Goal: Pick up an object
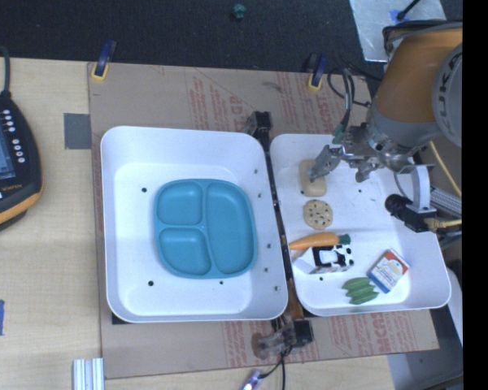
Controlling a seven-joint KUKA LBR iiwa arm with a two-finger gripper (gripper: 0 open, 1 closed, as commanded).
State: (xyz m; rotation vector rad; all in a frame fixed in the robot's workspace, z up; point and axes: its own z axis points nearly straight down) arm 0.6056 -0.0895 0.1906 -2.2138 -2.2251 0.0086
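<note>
1. My end effector [332,159] hangs over the upper part of the right shallow white plastic bin [423,299], right of frame centre; whether it is clenched or released, I cannot tell.
2. Directly under it lies a tan bread-shaped piece [313,180].
3. Below that sits a round speckled cookie [317,213], then an orange carrot [315,240], a black-and-white block [333,258], a green pea pod [359,289] and a small red-and-blue box [388,270].
4. The left shallow white bin [130,149] holds a blue divided plastic plate [204,227], centre frame.
</note>
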